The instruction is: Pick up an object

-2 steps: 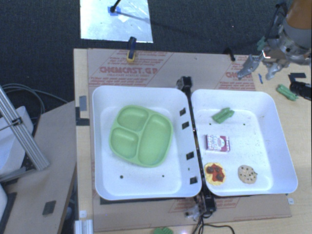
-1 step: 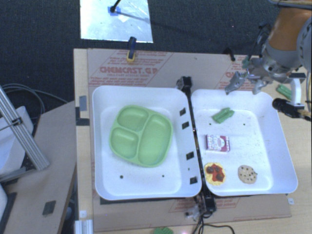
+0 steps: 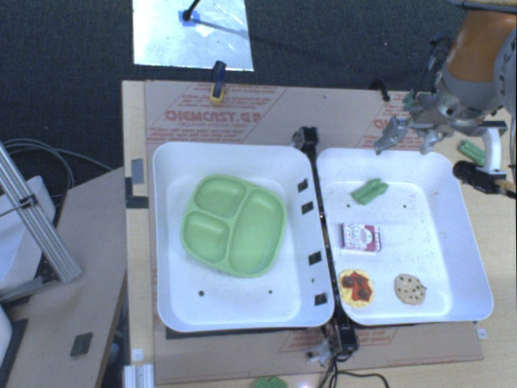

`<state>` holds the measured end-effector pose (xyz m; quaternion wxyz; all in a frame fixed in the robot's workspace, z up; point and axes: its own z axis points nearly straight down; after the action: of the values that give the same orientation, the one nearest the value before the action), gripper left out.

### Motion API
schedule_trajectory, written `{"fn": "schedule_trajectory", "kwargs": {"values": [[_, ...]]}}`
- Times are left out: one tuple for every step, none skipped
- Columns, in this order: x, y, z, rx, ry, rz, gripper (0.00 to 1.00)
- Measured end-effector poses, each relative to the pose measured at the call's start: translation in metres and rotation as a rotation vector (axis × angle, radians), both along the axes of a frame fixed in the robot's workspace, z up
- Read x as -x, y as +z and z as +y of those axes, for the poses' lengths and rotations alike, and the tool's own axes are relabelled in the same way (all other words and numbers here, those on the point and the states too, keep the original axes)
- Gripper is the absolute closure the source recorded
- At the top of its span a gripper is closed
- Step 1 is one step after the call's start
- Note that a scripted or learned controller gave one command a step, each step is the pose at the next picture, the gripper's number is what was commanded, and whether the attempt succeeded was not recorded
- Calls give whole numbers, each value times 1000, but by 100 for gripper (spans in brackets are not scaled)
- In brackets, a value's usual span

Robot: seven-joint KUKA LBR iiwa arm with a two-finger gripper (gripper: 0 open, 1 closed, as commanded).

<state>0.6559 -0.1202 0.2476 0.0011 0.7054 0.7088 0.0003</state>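
Nothing is picked up yet: the gripper [image 3: 410, 138] hangs spread wide and empty over the right bin's [image 3: 460, 217] far rim, near the green bean pod [image 3: 369, 191] lying inside.

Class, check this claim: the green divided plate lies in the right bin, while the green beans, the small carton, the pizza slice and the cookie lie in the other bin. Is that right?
Not quite. The camera view shows the green divided plate in the left bin, not the right. The green beans, small carton, pizza slice and cookie lie in the right bin.
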Motion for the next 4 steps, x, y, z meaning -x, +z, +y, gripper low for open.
{"fn": "schedule_trajectory", "kwargs": {"values": [[49, 52, -52, 1, -8, -2, 0], [-15, 18, -23, 0, 3, -3, 0], [23, -20, 1, -2, -1, 5, 0], [37, 99, -80, 7, -10, -13, 0]]}}
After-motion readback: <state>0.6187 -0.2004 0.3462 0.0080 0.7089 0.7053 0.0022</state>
